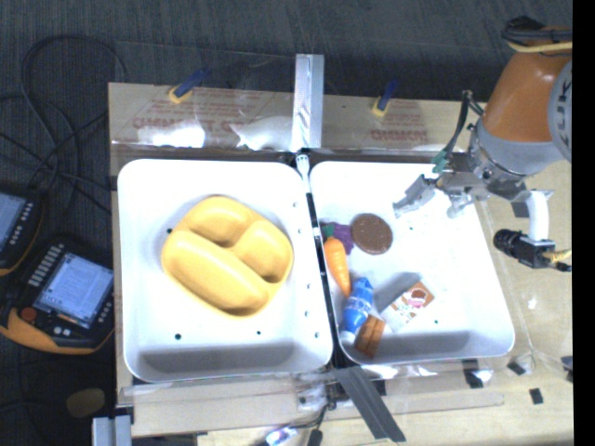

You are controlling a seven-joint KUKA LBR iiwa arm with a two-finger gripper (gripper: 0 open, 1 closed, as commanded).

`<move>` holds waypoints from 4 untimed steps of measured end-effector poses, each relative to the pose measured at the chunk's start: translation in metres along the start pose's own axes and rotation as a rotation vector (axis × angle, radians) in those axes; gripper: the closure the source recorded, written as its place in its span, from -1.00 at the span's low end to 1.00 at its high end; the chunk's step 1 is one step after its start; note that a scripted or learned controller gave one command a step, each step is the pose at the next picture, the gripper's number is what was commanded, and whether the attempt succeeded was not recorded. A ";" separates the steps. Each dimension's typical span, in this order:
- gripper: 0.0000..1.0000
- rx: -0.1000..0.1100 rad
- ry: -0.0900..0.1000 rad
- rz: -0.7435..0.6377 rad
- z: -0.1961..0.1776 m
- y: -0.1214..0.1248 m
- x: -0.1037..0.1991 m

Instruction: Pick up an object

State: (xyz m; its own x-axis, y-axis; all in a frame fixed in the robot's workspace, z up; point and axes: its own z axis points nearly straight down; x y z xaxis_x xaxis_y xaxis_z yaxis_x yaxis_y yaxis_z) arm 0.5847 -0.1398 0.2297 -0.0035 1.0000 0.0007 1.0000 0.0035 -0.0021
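Observation:
My gripper (435,196) hangs over the upper right part of the right bin (465,277), its two grey fingers spread open with nothing between them. Left of and below it lies a brown round cookie (372,234) next to a small purple piece (340,236). An orange carrot (337,265) rests along the bin's left wall. Lower down are a blue bottle (356,307), a brown bread-like piece (369,335) and a small carton (407,306) with a red and white label. A large yellow bread-shaped object (226,254) fills the middle of the left bin (149,323).
A metal divider post (308,100) stands behind the seam between the bins. Clear plastic sheeting with blue clips (191,84) lies behind them. A handheld pendant (65,291) and cables sit off the bench at left. A black fitting (521,244) hangs beside the arm at right.

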 end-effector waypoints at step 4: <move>-1.00 0.001 -0.001 -0.427 0.042 0.041 0.062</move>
State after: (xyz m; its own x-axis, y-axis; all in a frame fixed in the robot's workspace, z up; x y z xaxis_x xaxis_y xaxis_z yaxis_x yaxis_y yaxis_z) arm 0.6250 -0.0774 0.1878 -0.4177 0.9086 0.0008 0.9086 0.4177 -0.0023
